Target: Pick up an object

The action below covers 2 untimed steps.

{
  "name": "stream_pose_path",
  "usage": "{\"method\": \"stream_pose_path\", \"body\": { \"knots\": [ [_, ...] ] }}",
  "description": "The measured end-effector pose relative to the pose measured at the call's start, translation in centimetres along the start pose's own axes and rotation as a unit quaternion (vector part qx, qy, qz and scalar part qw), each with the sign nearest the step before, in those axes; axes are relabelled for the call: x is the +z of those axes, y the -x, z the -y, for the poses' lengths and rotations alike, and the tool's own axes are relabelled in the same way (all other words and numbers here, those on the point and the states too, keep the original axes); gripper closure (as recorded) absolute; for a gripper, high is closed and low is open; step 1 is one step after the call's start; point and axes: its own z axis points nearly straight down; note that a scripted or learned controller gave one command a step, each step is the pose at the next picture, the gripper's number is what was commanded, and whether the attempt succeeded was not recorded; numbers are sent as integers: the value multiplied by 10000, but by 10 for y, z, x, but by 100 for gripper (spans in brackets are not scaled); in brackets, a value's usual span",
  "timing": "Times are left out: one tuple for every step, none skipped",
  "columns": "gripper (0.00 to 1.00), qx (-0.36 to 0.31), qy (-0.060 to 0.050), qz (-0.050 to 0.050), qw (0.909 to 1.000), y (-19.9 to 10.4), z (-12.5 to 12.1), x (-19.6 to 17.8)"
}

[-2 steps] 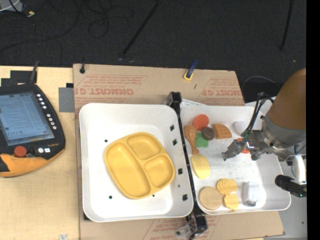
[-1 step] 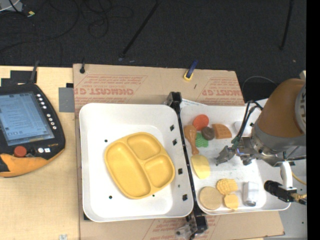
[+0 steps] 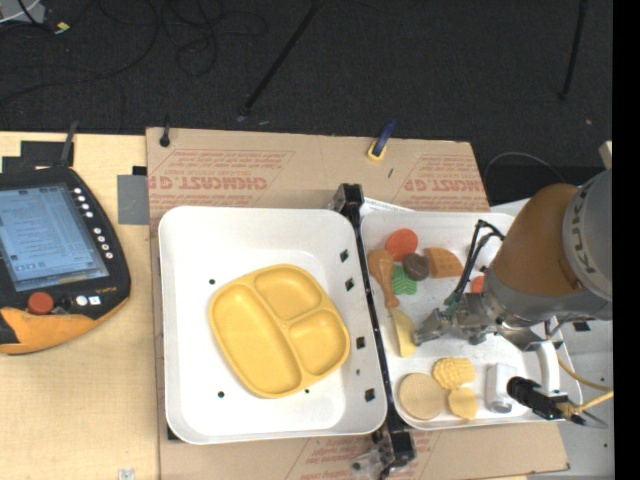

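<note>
The right bin holds several toy foods: a red tomato, an orange piece, a green piece with a dark bit on it, a tan croissant, a pale yellow banana, a yellow corn piece, a round tan biscuit, a small yellow piece and a white piece. My gripper is low in this bin, reaching in from the right. Its tip is just right of the banana and above the corn. Nothing visible is gripped.
The left bin carries a yellow divided plate. A black divider runs between the bins. Cardboard lies under both. A teach pendant sits on the bench at far left.
</note>
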Motion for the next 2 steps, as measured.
{"method": "stream_pose_path", "body": {
  "knots": [
    [100, 43, 7, 2, 10000, 3, 0, -13],
    [100, 6, 41, 13, 10000, 1, -7, -58]
  ]
}}
